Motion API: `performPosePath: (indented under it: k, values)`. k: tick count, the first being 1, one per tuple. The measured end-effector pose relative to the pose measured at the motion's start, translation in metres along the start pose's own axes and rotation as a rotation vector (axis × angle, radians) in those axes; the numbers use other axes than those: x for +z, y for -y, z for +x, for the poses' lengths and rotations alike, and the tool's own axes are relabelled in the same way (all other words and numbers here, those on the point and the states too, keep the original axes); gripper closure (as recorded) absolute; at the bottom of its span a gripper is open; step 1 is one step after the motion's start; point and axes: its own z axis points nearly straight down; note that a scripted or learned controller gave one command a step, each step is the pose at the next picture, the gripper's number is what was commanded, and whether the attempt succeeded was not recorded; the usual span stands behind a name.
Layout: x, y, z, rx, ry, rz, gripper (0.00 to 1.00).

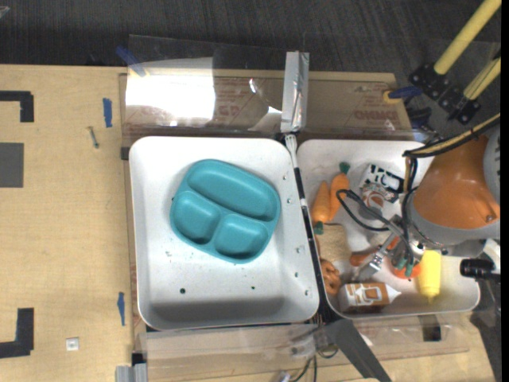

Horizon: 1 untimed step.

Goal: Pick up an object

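The right bin point(469, 299) holds several toy foods. An orange carrot point(340, 184) and an orange pepper-like piece point(322, 204) lie at its left side. A yellow piece point(429, 274) sits at the front right, and a brown carton point(367, 294) lies along the front wall. My gripper point(386, 255) reaches down into the middle of this bin from under the orange wrist band point(457, 191). It sits low among the items, next to a small red-orange piece point(363, 257). Cables and the wrist hide part of the gripper.
The left bin point(159, 277) carries a teal divided plate point(225, 209) in its middle. A small orange round toy point(330, 273) rests by the wall between the bins. A white and black item point(378, 178) lies at the back of the right bin.
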Motion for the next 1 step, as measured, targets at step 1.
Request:
performPosePath:
  k: [1]
  values:
    - [-0.0005, 0.0113, 0.0033, 0.060, 0.002, -0.003, 0.00]
